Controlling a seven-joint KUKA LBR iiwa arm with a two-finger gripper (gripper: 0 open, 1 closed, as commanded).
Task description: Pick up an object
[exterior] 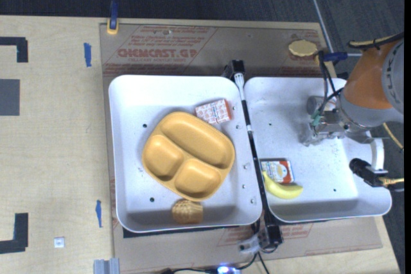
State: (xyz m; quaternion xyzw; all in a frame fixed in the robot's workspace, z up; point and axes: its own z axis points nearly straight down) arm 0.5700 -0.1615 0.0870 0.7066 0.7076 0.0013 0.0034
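My gripper (316, 128) hangs low over the right bin (347, 202), near its middle right, under the grey arm with the orange band. A yellow banana (284, 190) lies at the right bin's front left corner, touching a small red and white packet (277, 170) just behind it. In the left bin (128, 138) sits a yellow three-compartment tray (187, 154), with a red and white packet (213, 111) behind it and a brown round object (187, 210) in front. No object shows between the fingers.
A black divider strip (247, 131) runs between the two bins. Cables (369, 170) trail off the arm at the right bin's right side. A tan disc (303, 48) lies on the cardboard behind the right bin.
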